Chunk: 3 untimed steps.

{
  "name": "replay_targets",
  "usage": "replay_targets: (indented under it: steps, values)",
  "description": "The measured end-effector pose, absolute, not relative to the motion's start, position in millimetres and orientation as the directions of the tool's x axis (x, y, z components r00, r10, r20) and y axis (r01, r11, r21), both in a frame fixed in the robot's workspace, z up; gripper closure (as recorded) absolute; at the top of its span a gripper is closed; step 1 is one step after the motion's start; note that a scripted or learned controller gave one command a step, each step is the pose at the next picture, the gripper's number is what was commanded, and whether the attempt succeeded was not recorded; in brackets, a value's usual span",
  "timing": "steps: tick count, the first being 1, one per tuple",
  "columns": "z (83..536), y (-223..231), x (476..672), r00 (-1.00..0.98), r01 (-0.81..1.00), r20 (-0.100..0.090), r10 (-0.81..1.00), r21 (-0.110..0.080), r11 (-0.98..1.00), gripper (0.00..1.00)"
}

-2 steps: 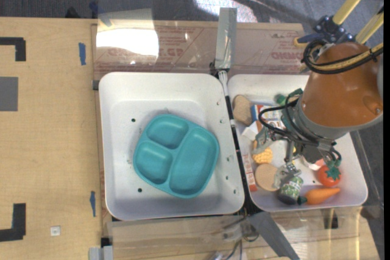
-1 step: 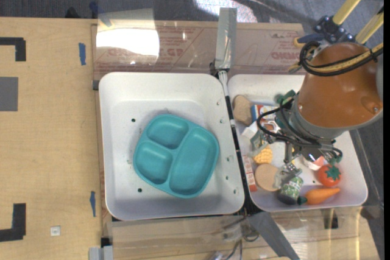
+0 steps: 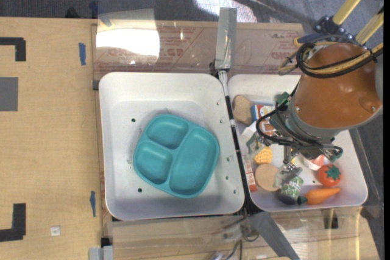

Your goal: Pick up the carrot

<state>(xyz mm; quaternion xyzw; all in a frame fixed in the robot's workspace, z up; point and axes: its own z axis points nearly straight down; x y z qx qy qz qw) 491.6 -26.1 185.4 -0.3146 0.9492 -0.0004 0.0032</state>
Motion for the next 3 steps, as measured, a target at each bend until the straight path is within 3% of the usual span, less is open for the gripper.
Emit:
replay_targets:
  steps: [1,2,3]
  values:
    - [122.9,-96.3,524.7,-0.713,-0.701,-0.003,-0.701,0.0,0.713,0.0]
    - [94.2,-102.1,502.3,-0.507,-0.86,-0.024,-0.861,-0.041,0.508,0.0]
    - [90.2,-133.8,485.7,-0.029,-0.999,-0.004,-1.0,-0.021,0.029,0.0]
